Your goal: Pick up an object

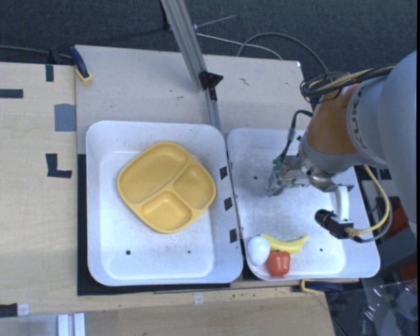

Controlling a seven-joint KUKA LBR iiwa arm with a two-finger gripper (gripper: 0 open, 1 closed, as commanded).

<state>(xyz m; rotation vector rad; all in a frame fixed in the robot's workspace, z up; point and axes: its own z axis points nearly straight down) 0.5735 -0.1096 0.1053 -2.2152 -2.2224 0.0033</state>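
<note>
My gripper (275, 185) hangs low over the middle of the right bin (259, 152), its tips pointing down at the bin floor, with nothing seen between them. Along that bin's front edge lie a white egg-shaped object (257, 250), a red pepper-like object (279, 262) and a yellow banana (288, 243), all well in front of the gripper. A yellow divided plate (166, 186) rests in the left bin (101, 187).
A slanted metal pole (189, 40) crosses above the bins at the back. Cables (266, 47) lie behind the right bin. The grey arm with its orange band (329, 128) covers the right bin's right side.
</note>
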